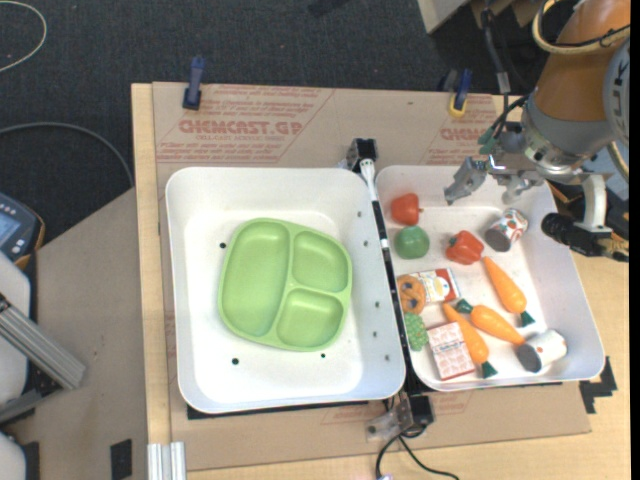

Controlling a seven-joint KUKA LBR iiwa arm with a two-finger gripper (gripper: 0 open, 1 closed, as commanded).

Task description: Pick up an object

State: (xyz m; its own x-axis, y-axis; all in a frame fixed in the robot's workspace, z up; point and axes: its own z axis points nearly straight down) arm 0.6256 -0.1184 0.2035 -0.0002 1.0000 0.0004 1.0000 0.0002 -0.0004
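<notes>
My gripper (491, 182) hangs over the back of the right bin (578, 303), open, with nothing between its fingers. Its left finger (464, 181) points toward a red tomato (404, 208). Just below the gripper lie a small grey and white can (507, 228) and a red pepper (464, 248). A green ball-like fruit (411, 241) sits near the bin's left wall. Further forward are three orange carrots (505, 285) (495, 321) (472, 340), two snack packets (428, 289) (451, 351) and a white and grey piece (541, 350).
The left bin (190, 298) holds a green divided plate (285, 283). A black-edged divider (383, 258) runs between the bins. Blue clamps (193, 81) (460, 93) grip the cardboard base at the back.
</notes>
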